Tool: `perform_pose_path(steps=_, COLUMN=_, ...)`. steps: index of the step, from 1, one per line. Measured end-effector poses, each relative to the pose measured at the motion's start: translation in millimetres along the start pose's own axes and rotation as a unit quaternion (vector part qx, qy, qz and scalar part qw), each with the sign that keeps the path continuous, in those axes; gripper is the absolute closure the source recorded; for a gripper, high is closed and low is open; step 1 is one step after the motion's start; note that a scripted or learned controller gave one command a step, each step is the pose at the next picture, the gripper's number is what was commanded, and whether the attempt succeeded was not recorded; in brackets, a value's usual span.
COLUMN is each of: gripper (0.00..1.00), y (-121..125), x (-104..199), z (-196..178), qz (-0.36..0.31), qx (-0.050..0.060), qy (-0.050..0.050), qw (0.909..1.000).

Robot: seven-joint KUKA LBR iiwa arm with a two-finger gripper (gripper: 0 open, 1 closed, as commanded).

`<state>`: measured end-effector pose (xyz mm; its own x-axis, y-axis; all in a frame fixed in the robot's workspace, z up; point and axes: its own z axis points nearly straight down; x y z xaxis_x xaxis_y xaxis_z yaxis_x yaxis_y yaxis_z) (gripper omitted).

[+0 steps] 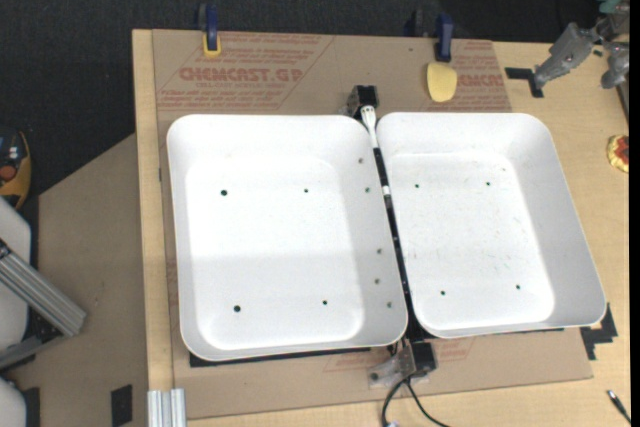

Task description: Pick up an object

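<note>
- On my feed, the gripper (568,53) shows at the upper right as a grey metal piece coming in from the right edge.
- It slants down and to the left and ends in a small dark tip.
- It is too small and blurred for me to make out anything gripped in it.
- The parts behind it run off the right edge.

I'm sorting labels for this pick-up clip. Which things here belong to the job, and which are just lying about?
Job:
left bin
right bin

Lying about:
yellow clamp pad
blue clamps
cardboard sheet
cable
aluminium rail

No loose object to pick is visible in either bin.
</note>
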<state>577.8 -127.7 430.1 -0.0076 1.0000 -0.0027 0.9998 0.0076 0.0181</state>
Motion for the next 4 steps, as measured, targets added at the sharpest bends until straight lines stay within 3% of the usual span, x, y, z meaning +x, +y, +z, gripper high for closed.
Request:
perform_pose_path(steps=1, gripper=1.0, y=-0.2, x=-3.5, z=-1.2, qz=0.003, qx=0.006, qy=0.0, qw=1.0)
perform_pose_path(steps=2, gripper=1.0, y=33.2, x=58.9, z=102.5, qz=0.0, qx=0.014, qy=0.003, qw=0.9999)
perform_pose_path(steps=3, gripper=1.0, y=19.2, x=67.9, z=111.9, qz=0.003, qx=0.011, qy=0.002, qw=0.9999)
perform_pose_path(steps=4, gripper=1.0, y=1.4, x=52.2, z=65.0, qz=0.004, qx=0.006, qy=0.0, qw=1.0)
